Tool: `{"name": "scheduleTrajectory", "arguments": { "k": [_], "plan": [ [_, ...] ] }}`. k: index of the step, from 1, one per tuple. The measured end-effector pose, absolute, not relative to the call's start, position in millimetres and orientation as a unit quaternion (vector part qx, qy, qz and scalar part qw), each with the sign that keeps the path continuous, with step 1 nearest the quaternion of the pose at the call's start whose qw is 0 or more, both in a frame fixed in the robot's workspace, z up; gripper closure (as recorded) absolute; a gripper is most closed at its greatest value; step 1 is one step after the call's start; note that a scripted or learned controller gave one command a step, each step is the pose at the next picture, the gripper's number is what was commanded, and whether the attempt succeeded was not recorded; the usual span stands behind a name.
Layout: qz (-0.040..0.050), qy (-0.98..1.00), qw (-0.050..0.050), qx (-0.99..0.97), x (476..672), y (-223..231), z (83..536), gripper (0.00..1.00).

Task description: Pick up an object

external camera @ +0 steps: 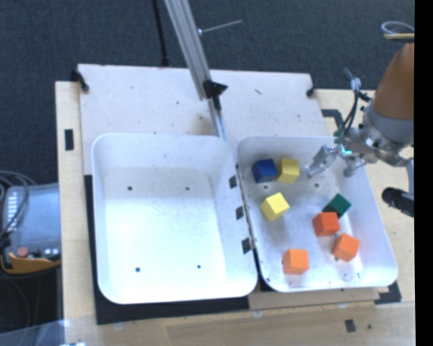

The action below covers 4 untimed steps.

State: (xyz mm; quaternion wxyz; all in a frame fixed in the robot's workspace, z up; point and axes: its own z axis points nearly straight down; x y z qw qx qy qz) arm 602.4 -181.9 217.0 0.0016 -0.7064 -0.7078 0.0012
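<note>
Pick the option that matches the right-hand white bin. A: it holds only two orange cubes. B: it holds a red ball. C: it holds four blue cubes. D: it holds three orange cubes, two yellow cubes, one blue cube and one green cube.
D: the right-hand white bin holds three orange cubes, two yellow cubes, a blue cube and a green cube.

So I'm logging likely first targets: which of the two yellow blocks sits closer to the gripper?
The upper yellow block, the one touching the blue block, lies closer to the gripper. The other yellow block sits lower, alone near the bin's left wall.
</note>
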Motion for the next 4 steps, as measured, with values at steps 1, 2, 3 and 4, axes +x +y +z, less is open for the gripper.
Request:
{"name": "scheduleTrajectory", "arguments": {
  "k": [1, 2, 3, 4],
  "plan": [
    [0.0002, -0.708, -0.001, -0.706, 603.4, -182, 220, 0.0],
    [0.0017, -0.707, 0.001, -0.707, 604.2, -193, 171, 0.0],
    [0.0012, -0.706, 0.001, -0.708, 598.2, -190, 111, 0.0],
    [0.0005, -0.705, -0.001, -0.709, 598.9, -191, 97, 0.0]
  ]
}}
